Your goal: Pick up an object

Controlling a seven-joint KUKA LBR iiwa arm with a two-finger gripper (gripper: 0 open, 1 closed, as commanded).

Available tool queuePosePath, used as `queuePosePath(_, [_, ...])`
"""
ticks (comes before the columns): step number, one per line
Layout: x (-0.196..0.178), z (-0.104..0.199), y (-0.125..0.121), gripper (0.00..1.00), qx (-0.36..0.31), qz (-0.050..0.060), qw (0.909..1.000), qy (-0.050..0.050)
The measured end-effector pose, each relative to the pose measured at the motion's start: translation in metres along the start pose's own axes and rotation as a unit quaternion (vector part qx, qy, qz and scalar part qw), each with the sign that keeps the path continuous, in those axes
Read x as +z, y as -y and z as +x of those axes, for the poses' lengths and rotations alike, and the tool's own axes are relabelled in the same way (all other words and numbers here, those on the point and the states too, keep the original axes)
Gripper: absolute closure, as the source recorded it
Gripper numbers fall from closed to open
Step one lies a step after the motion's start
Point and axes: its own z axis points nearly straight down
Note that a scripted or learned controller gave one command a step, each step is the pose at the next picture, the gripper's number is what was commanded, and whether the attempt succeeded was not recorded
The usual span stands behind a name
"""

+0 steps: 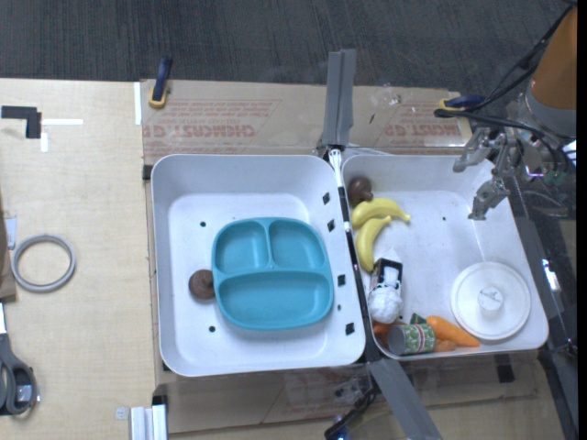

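Observation:
My gripper (474,182) hangs over the upper right corner of the right bin (431,236), open, with nothing between its fingers. In that bin lie two yellow bananas (371,226) by the left wall and a brown ball (359,189) above them. Below the bananas is a white and black toy (385,291). A green can (413,338) and an orange carrot (450,331) rest along the front wall. A white round lid (491,300) sits at the front right, below the gripper. The left bin (179,209) holds a blue divided plate (272,272) and a brown ball (201,284).
A grey bar (339,99) runs back from the seam between the bins. On the bench to the left lie a grey tape ring (41,261) and scissors (14,388). A blue and yellow clamp (161,82) sits behind the left bin. Cables hang at the right edge.

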Motion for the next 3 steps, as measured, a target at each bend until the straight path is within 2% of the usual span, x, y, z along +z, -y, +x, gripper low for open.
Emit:
queuePosePath(1, [0.103,-0.002,-0.061,0.0,-0.057,-0.001,0.9984,0.0])
queuePosePath(2, [0.11,0.085,-0.034,0.0,-0.025,0.0,0.9997,-0.001])
queuePosePath(3, [0.11,0.019,-0.087,0.0,0.009,-0.001,1.0,0.0])
